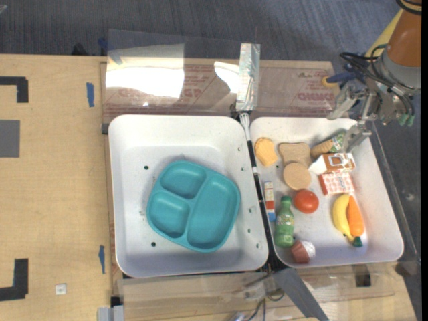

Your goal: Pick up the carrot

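The carrot [355, 218] is orange with a small green end. It lies lengthwise near the right wall of the right bin [391, 229], pressed against a yellow banana [342, 218] on its left. My gripper [356, 114] hangs over the far right corner of that bin, well beyond the carrot and apart from it. Its fingers [366, 120] stand open with nothing between them. A small brown bottle with a green label [332, 144] lies just below the gripper.
The right bin also holds a red tomato [306, 200], a green bottle [285, 223], a red-and-white carton [336, 172], bread pieces [294, 162] and a yellow-orange item [265, 151]. A teal divided plate [194, 206] sits in the left bin [127, 146].
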`<state>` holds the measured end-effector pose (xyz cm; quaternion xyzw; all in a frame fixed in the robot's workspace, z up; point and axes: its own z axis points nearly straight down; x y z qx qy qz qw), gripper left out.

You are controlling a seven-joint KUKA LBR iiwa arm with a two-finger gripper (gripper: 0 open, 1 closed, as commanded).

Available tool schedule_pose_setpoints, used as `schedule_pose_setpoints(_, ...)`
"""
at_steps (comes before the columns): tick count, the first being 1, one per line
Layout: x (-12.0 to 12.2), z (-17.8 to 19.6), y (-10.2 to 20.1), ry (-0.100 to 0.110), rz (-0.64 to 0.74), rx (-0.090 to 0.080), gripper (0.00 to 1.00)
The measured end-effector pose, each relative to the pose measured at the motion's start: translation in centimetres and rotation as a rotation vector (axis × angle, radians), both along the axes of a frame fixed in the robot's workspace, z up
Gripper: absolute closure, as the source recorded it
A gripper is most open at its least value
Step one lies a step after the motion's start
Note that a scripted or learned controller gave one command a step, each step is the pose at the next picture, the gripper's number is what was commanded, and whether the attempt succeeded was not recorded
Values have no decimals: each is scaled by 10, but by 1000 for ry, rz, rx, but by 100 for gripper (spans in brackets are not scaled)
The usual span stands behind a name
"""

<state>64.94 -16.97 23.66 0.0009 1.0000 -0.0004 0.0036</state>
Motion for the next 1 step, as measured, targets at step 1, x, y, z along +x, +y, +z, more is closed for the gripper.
schedule_pose_setpoints(1,-76,-139,17,-5,126,-2,0)
